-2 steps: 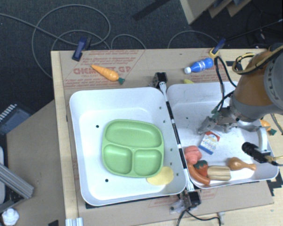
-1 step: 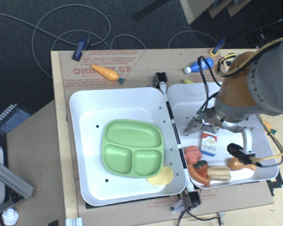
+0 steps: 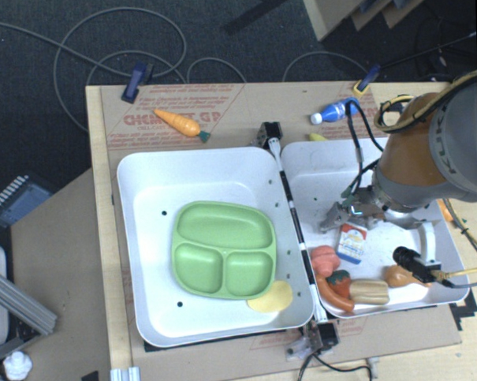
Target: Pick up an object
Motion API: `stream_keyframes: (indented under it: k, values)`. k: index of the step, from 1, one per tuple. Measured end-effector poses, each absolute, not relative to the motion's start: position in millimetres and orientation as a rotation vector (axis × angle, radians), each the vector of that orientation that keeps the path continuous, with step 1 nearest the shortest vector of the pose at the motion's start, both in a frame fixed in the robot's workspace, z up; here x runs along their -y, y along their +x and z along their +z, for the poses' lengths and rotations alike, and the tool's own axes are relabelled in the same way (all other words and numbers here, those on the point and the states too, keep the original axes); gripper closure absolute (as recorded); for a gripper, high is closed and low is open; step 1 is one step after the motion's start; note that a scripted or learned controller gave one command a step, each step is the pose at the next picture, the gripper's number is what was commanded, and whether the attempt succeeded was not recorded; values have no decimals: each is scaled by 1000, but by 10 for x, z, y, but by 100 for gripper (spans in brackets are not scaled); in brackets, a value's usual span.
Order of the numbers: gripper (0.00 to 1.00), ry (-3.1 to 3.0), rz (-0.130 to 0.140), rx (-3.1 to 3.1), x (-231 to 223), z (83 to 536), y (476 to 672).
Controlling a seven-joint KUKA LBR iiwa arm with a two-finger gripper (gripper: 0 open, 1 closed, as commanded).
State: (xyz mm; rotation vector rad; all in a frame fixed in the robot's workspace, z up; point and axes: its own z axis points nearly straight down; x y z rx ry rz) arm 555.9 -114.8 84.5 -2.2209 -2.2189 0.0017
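Approach step, nothing grasped yet: gripper [image 3: 351,212] low in right bin [image 3: 316,163], fingers [image 3: 334,218] apparently spread, nothing between them. Nearest candidate, small white carton [image 3: 352,244], flat on bin floor just at 6 o'clock of fingers, close but apart; pink toy [image 3: 325,259] at 7 o'clock. Next: shift toward 6 o'clock, straddle carton, descend, close.
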Motion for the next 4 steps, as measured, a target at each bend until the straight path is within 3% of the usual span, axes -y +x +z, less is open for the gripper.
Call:
stream_keyframes:
  k: [1,2,3,4]
  values:
    - [0,-2222,-1,2222,1065,844,5610]
    - [0,-2223,0,2223,1667,852,6667]
    - [0,-2220,0,2223,1171,845,6150]
    - [0,-2219,1,2221,979,844,5903]
